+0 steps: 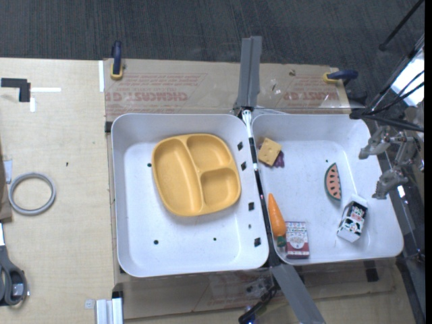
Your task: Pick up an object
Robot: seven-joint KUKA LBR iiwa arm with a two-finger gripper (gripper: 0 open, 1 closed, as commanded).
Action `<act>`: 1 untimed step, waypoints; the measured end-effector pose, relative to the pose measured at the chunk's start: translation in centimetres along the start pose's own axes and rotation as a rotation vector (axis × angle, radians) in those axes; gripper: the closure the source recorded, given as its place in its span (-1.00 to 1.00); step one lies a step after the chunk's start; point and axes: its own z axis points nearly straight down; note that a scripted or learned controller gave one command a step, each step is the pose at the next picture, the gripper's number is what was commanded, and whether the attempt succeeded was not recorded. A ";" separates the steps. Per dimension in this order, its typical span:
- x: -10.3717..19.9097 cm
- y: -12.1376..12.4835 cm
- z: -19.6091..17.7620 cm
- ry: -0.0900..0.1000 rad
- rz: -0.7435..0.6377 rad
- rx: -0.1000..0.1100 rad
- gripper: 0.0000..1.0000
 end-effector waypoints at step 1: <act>-2.3 -0.9 6.6 0.002 0.406 0.000 -1.00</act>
